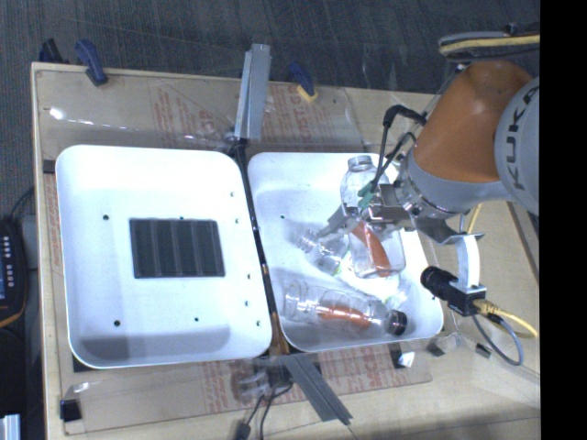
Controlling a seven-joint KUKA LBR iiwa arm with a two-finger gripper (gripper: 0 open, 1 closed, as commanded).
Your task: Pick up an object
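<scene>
My gripper (364, 214) hangs over the right bin (275, 186), in the middle of a cluster of clear plastic bottles. A small clear bottle with a white cap (354, 178) stands just behind it. A clear bottle with orange contents (378, 253) lies right under and in front of it. A crumpled clear bottle (318, 245) is to its left. Along the bin's front wall lies a longer clear bottle with a black cap and an orange insert (337, 311). Whether anything is held is hidden by the wrist.
The left bin (87, 181) holds a flat dark grey ribbed block (177, 247) near its middle. A grey metal bar (251, 92) rises behind the seam between the bins. Blue clamps (90, 62) sit on the bench's back edge.
</scene>
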